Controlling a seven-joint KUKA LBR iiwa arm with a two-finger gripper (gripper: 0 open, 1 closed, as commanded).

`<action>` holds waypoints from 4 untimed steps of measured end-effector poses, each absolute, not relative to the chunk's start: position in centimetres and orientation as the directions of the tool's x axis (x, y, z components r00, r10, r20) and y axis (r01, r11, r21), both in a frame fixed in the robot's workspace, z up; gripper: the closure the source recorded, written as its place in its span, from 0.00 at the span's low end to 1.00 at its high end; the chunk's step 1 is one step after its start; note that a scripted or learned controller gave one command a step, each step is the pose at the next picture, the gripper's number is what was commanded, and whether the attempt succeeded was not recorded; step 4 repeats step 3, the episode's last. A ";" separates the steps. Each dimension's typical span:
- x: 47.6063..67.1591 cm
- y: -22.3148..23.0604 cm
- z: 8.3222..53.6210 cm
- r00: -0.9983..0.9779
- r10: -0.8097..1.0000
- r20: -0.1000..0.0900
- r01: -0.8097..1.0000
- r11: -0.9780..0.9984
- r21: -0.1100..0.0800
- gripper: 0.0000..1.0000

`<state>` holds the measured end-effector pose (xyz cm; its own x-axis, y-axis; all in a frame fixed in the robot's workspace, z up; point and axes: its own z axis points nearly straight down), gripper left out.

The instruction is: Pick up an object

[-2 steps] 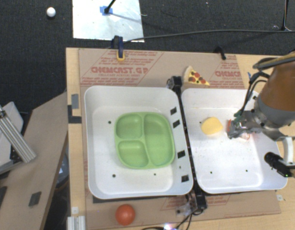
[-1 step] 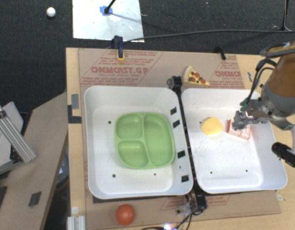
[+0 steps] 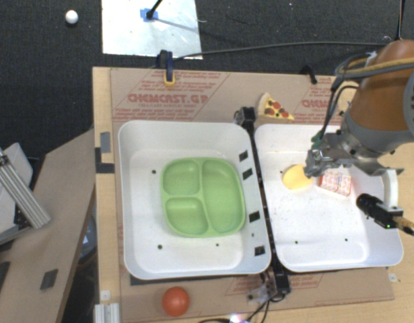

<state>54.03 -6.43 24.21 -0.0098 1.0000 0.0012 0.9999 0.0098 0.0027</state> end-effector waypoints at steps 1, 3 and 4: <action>54.1 -1.6 24.7 -0.010 1.000 0.002 1.000 0.010 0.002 1.00; 54.3 9.5 23.3 -0.010 1.000 0.001 1.000 0.010 0.001 1.00; 54.3 9.5 23.3 -0.010 1.000 0.001 1.000 0.010 0.001 1.00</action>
